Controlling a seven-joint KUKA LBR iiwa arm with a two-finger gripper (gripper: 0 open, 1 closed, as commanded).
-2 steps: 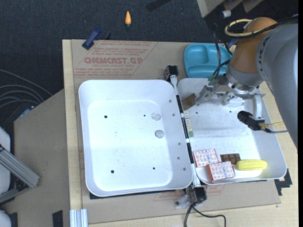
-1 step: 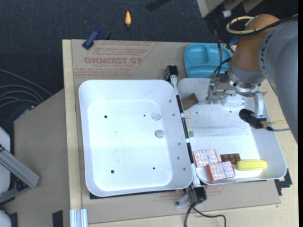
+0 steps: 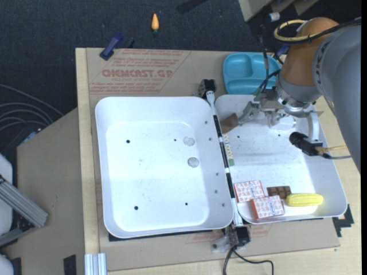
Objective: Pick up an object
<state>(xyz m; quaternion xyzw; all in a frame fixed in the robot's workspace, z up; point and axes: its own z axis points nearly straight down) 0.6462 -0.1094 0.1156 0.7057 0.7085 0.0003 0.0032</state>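
You have two white bins (image 3: 114,114), two patterned boxes (image 3: 248,190), one yellow corn cob (image 3: 304,199), one brown block (image 3: 279,191), one blue tray (image 3: 248,73).

Both bins, the left bin (image 3: 155,165) and the right bin (image 3: 275,153), are white with small dark dots. The right one holds a yellow corn cob (image 3: 304,199), a brown block (image 3: 278,191) and two red-and-white patterned boxes (image 3: 258,198). A light blue tray (image 3: 248,73) sits on the tan table (image 3: 143,73) printed with red lettering.
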